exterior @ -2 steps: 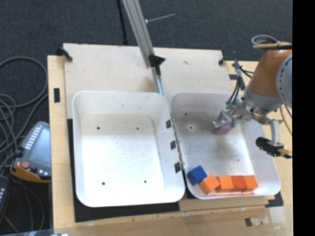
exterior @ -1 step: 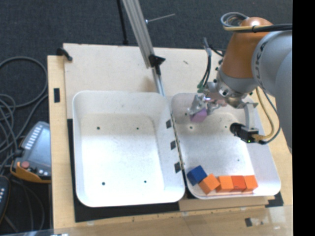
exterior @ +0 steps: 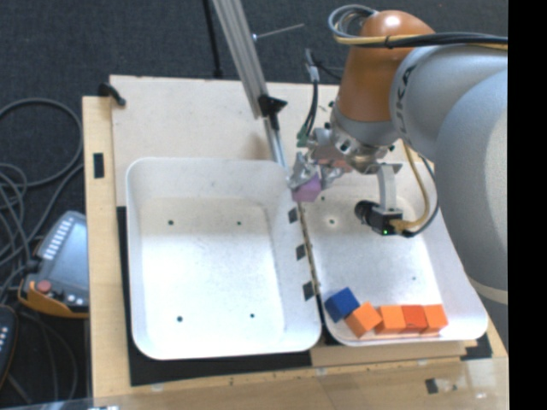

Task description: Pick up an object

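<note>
My gripper (exterior: 308,178) hangs over the ridge between the two bins, near their far edge. A small purple block (exterior: 307,190) sits between its fingers, lifted above the bin floor. The gripper is shut on that block. In the right bin (exterior: 402,263), along the near rim, lie a blue block (exterior: 342,302) and a row of orange blocks (exterior: 399,318). The grey arm with its orange band (exterior: 376,58) reaches in from the right and covers the far right part of the right bin.
The left bin (exterior: 205,254) lies to the left of the gripper. A slanted aluminium post (exterior: 248,67) rises behind the bins, close to the gripper. A black cable with a small module (exterior: 380,216) hangs from the wrist over the right bin.
</note>
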